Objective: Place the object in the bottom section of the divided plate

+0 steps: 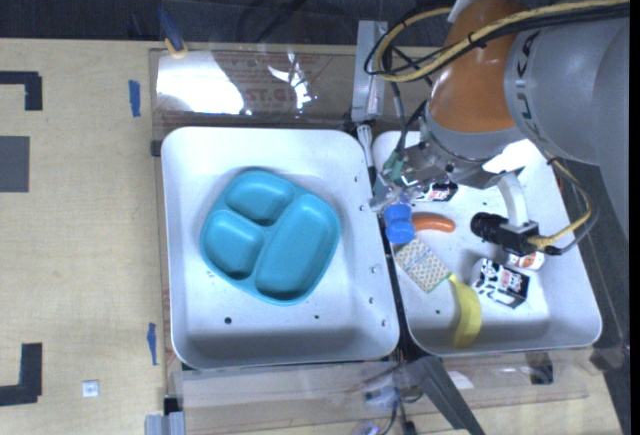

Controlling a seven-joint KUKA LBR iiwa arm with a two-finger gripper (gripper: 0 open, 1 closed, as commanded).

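On the left sits the left bin, and in it is the blue divided plate, with two small parts up top and one big part lower down. That big bottom part has nothing in it yet. Next comes the right bin, where my hand hangs low by the wall between the two bins. Right under my hand is a small blue cap-like thing (I think it is the one I should move), touching or almost touching me. I cannot tell if I have it or not. Beside it lie an orange carrot-like stick, a checked sponge and a banana. The plate is to the left of my hand, across the wall.
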